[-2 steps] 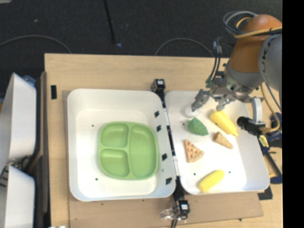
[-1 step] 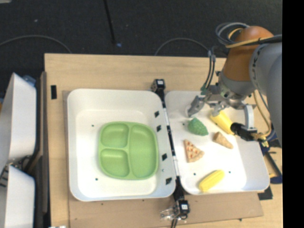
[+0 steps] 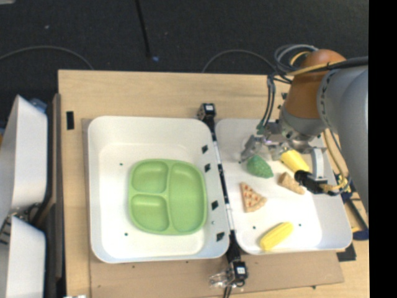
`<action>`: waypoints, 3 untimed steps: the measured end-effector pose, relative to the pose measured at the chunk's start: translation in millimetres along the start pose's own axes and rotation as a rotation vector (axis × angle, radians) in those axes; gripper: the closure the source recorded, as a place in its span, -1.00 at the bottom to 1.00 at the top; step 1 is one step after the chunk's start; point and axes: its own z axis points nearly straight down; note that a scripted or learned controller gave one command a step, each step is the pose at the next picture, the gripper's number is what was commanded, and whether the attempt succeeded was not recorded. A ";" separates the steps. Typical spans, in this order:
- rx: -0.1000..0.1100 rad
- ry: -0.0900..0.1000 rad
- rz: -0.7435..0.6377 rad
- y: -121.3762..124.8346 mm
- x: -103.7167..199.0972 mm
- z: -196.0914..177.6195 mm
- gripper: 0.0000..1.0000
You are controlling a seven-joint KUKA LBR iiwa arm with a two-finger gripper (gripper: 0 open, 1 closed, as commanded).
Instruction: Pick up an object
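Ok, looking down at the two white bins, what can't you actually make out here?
- Gripper: blurred and small in the camera view; whether the jaws are open, or touching the green rounded toy, cannot be told.
- Yellow banana-shaped toy: partly covered by the arm's wrist and cables.
- Tan wedge-shaped piece: too small to identify.
- Right white plastic bin: its far corner is hidden behind the arm.

Dark carpet floor (image 3: 186, 23), thin cables (image 3: 139, 17) across; light wooden bench (image 3: 149, 92).
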 end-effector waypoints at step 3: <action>-0.010 0.000 0.002 -2.2 -8.0 -58.0 1.00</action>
